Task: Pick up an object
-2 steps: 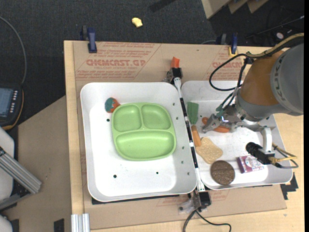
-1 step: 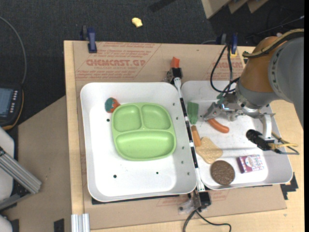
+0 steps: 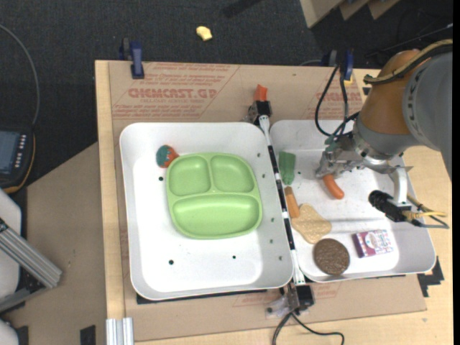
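Camera view has the claw (image 3: 333,165) low in the right bin (image 3: 413,261), beneath the grey arm (image 3: 417,99) whose bulk hides its upper parts. Its metal tips are a small, blurred cluster, and whether they stand apart or together cannot be told. An orange sausage-like piece (image 3: 333,186) lies just below the tips, seemingly touching or nearly so, though not clearly between them. Left of the claw a green strip (image 3: 287,166) lies by the bin's wall, with an orange stick (image 3: 292,203) under it. Further below sit a tan slice (image 3: 311,223), a brown disc (image 3: 331,255) and a purple packet (image 3: 373,244). Far left, in the other bin (image 3: 144,264), a green divided tray (image 3: 213,195) partly covers a small red-and-teal object (image 3: 167,154).
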Robot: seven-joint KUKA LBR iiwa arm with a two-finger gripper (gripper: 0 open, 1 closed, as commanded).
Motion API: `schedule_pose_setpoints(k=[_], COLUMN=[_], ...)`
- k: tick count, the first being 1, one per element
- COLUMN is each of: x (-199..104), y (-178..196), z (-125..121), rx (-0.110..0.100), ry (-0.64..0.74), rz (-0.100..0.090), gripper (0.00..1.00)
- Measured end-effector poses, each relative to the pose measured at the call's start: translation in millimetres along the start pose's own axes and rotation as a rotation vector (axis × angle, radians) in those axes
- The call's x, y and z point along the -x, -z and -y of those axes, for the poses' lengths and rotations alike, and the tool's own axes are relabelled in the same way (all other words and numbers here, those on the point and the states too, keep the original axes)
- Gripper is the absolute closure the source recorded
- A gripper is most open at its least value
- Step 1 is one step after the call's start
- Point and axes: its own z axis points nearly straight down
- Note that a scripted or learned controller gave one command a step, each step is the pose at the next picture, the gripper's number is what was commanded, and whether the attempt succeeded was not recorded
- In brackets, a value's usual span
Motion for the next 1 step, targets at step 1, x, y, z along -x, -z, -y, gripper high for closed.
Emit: schedule_pose_setpoints(k=[1], x=[-72.2], y=[96.1], z=[4.0], rx=[0.005], ry=[0.008], rz=[-0.004], gripper=[1.0])
